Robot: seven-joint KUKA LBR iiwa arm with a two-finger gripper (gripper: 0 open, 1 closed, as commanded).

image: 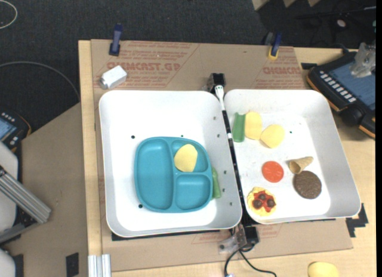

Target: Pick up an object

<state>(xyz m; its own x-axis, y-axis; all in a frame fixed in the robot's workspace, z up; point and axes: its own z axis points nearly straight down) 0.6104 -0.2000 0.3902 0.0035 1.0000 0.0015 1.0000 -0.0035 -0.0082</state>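
1. Here, the desk (179, 67) is covered with a brown printed board, held at its far edge by two blue clamps (115, 39), with a small white block (113, 77) lying near the left one.
2. Around the desk is dark carpeted floor (48, 19), and a black device (337, 82) sits off to the right.
3. Two white bins sit side by side, touching along a black seam. The left bin (119, 108) holds a teal divided plate (155, 174).
4. A yellow piece (185, 157) lies in the plate's upper right compartment, and a green sliver (215, 184) rests against the plate's right edge.
5. The right bin (322, 108) holds the loose objects to pick from. A green strip (239, 126) lies just beside two yellow lumps (253, 125) at the far left. A red disc (273, 171), a tan cone (300, 164) and a brown round (307, 184) lie nearer the middle. A small topped round (262, 200) lies at the near rim.
6. I cannot tell the gripper's state or whether it holds anything, so places are given between the things themselves.
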